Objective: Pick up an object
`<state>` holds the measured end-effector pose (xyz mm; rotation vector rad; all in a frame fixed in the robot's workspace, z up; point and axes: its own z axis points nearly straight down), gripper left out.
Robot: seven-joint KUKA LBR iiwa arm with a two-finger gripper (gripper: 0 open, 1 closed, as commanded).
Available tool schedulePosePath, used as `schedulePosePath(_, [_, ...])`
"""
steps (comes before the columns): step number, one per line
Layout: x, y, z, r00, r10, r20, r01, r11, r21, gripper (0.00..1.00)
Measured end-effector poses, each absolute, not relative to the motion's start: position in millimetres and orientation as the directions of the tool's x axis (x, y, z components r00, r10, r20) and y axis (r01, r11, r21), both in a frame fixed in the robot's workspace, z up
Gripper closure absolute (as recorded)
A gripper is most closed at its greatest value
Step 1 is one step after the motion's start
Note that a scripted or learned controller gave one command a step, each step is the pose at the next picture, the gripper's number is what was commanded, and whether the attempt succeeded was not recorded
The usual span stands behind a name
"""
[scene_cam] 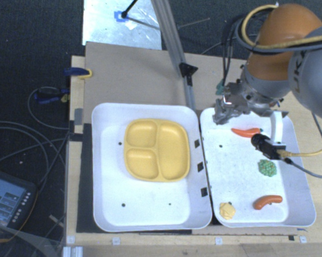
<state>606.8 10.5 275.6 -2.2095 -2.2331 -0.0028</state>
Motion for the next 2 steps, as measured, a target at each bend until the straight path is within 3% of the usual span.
schedulePosePath(2, [662.9, 93, 231, -0.010, 1.000, 0.001, 1.000, 0.010, 0.003, 1.00])
